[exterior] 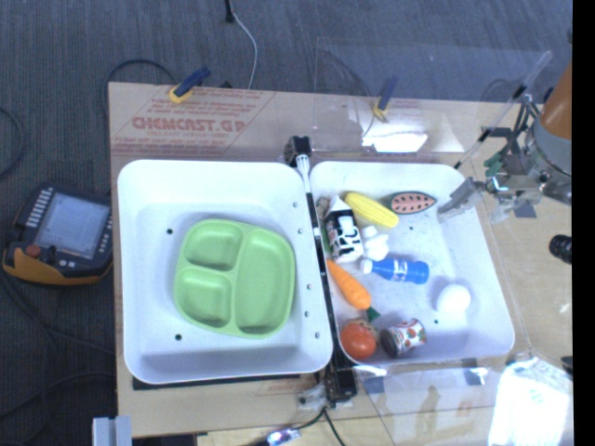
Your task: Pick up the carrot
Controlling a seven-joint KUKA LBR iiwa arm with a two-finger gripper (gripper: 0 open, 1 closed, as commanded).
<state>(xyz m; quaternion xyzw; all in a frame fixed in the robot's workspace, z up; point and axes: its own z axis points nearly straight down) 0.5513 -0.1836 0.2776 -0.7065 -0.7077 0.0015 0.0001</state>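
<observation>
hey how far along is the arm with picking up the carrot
Nothing looks done yet: the carrot lies in the right bin, near its left wall, between the tomato and the black-and-white carton. In hand: the gripper sits at the bin's upper right rim, apart from the carrot. Left: reach across, grasp and lift it.
</observation>
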